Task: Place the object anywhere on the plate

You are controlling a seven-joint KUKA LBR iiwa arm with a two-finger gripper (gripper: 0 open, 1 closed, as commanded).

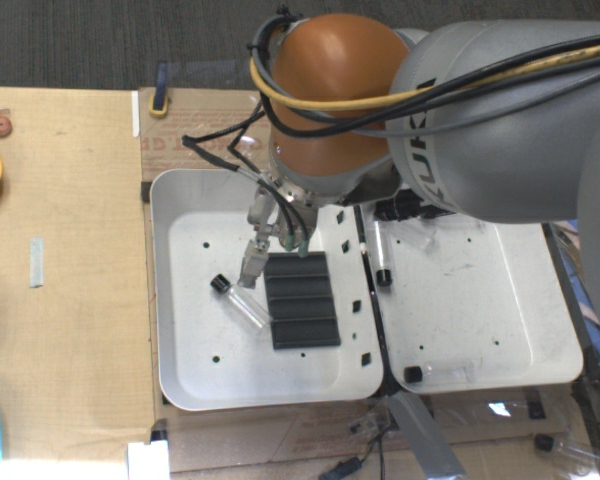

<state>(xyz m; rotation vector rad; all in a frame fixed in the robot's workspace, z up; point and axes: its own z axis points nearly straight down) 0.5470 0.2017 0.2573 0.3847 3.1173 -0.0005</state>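
Note:
A black ribbed rectangular plate (pixel 303 301) lies flat in the left bin (pixel 180 368), right of its middle. A small clear tube with a black cap (pixel 236 299) lies on the bin floor just left of the plate, apart from it. My gripper (pixel 275 253) hangs over the plate's far left corner, under the orange wrist band. It stands open with nothing between its fingers. One grey fingertip (pixel 252 270) points down just above the tube's far end; the other is by the plate's far edge.
A black marker (pixel 381 260) lies along the left wall of the right bin (pixel 480 308). A small black piece (pixel 412 375) sits near that bin's front left corner. The arm covers both bins' far edges. A wooden bench (pixel 70 268) lies to the left.

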